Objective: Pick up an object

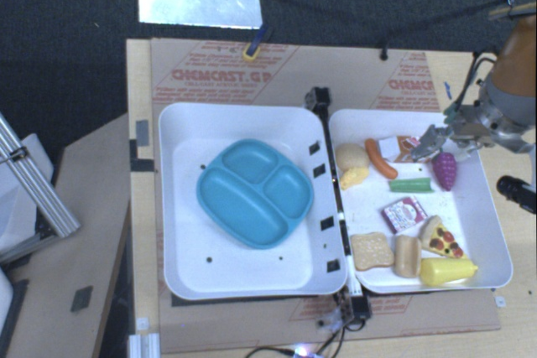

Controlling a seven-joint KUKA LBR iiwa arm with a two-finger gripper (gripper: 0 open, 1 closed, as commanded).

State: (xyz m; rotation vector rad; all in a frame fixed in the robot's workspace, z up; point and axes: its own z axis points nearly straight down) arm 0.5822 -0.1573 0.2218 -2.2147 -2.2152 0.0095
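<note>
Yellow toy (447, 270) in right bin (495, 222), pincer (438, 145) above purple grapes (445, 169), grip unclear

Blue tray (254, 193) in white bin (180, 180); purple grapes (445, 169), orange carrot (381, 158).

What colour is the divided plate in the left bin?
The divided plate is light blue, seen clearly in the camera view.

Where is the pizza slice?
The pizza slice lies in the right bin, near its front edge, between the bread roll and the yellow piece, just right of the pink box.
</note>
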